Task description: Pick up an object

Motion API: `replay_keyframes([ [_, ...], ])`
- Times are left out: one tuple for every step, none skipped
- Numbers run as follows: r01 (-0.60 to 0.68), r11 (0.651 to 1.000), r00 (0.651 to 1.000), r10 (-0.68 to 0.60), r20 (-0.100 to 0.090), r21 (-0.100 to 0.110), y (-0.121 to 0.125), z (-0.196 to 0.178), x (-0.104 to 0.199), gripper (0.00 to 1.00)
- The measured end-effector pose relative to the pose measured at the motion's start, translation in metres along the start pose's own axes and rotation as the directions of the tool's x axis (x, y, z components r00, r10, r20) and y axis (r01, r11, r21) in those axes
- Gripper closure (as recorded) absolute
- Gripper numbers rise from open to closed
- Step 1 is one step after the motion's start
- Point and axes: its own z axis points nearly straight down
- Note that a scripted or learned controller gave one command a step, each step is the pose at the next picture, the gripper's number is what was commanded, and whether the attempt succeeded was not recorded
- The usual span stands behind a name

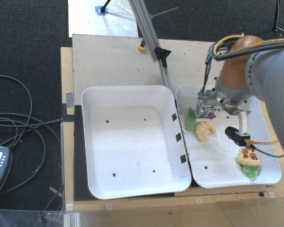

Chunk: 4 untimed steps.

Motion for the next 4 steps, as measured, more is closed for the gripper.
replay_keyframes([
  [0.003, 1.0, 1.0, -0.003, 0.001, -0.002, -0.005, -0.048, 0.005, 1.0],
  [0.004, 1.0, 1.0, -0.004, 0.001, -0.003, -0.002, -0.093, 0.003, 1.0],
  [0.005, 1.0, 1.0, -0.005, 0.001, -0.004, 0.0, -0.14, 0.002, 1.0],
  [0.009, 1.0, 1.0, -0.009, -0.002, 0.005, -0.024, -0.128, 0.049, 1.0],
])
